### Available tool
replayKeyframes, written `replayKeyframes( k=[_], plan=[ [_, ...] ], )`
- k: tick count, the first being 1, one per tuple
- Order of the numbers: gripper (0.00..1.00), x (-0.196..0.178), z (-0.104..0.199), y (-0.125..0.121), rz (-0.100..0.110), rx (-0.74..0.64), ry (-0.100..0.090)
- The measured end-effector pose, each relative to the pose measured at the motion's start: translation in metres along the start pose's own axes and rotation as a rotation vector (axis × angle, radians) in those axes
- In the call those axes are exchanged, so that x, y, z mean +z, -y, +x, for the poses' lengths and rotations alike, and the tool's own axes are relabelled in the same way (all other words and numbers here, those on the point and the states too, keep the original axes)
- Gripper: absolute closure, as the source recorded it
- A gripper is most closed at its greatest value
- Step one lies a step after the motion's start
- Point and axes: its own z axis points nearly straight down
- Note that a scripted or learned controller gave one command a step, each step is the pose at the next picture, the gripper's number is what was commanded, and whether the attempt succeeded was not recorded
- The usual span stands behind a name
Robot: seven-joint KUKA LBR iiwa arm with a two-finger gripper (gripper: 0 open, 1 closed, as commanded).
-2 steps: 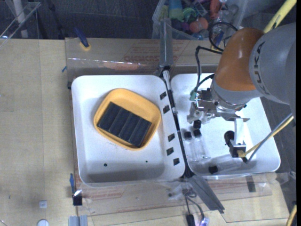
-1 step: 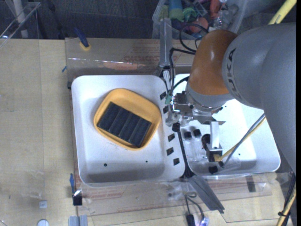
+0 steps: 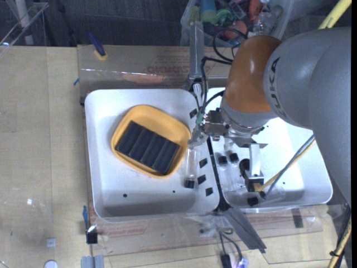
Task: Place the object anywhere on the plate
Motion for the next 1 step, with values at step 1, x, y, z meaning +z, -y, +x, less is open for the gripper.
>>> replayKeyframes(
  k=[1],
  plan=[
    [1.00, -0.0091, -0.0009, -0.0006, 0.000, 0.002, 0.000]
  ],
)
